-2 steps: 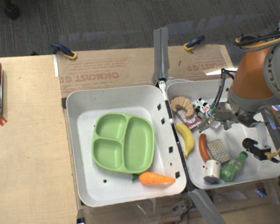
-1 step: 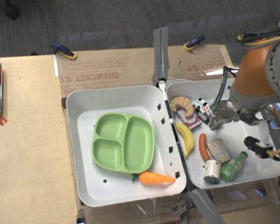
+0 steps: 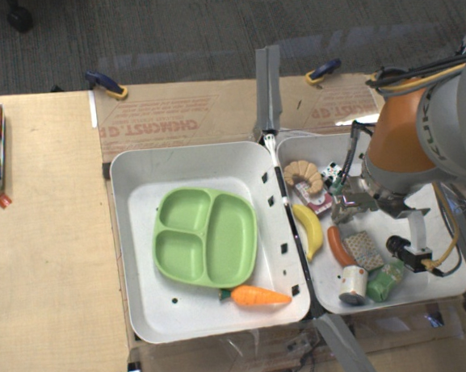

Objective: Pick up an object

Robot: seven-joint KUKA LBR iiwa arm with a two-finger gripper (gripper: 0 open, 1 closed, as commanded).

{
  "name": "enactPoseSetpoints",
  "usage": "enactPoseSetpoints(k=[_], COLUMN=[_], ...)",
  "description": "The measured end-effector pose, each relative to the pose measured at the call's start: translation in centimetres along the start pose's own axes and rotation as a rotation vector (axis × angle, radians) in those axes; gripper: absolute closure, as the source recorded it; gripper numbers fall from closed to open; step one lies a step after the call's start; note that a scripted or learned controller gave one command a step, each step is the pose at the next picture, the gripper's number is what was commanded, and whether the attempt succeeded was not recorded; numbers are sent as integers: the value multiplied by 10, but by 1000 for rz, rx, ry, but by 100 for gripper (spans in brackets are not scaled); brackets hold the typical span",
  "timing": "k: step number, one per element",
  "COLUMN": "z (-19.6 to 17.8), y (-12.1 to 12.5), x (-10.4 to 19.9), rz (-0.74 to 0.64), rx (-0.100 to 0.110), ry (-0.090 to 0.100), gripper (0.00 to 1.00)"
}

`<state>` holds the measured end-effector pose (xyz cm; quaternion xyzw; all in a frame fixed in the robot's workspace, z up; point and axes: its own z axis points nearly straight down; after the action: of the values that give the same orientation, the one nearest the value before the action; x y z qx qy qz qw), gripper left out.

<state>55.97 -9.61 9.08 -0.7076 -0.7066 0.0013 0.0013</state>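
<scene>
Objects crowd the right bin point(image 3: 460, 279): banana point(image 3: 308, 230), sausage point(image 3: 340, 247), white cup point(image 3: 353, 285). Gripper point(image 3: 350, 203) hangs low among them; jaw state cannot be told. Tight packing risks a deflected or multi-item grasp, or none.

The flat brown cardboard sheet point(image 3: 210, 110) behind the two white bins has red print on it, upside down from here; the big word on its left half reads CHEMCAST; smaller red letters beside it are too blurry to read; more red print on its right half cannot be read either.
</scene>
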Motion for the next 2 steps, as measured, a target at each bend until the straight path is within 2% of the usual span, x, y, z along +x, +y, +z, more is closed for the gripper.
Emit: enactPoseSetpoints(k=[1,2], z=[-1,-1], y=[0,9], x=[-3,1], rz=[3,1], rx=[-1,-3], ry=[-3,-1], gripper=[0,0])
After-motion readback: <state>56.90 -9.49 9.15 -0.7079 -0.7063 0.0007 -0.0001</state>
